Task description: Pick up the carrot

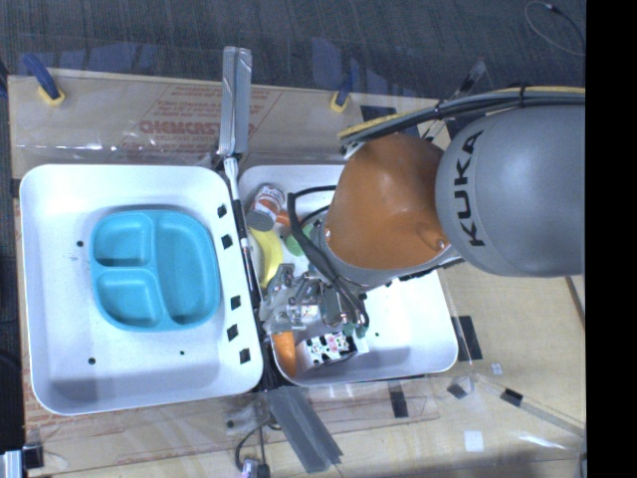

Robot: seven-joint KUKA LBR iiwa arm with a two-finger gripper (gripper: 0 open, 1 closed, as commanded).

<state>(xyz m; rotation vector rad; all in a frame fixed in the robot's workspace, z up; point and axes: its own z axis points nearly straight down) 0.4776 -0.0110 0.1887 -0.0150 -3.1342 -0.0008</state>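
Note:
The carrot [284,348] shows as a small orange piece near the front left corner of the right bin [428,327]. My gripper [296,307] hangs low in that bin, directly above and just behind the carrot, and its metal body hides part of it. The grey arm with its orange band [383,207] covers most of the bin's middle. From this angle I cannot tell whether anything is held.
A yellow banana [267,252] and a small can [269,205] lie along the right bin's left wall. A small patterned white box [328,347] sits right of the carrot. The left bin [50,267] holds a blue divided tray [154,267].

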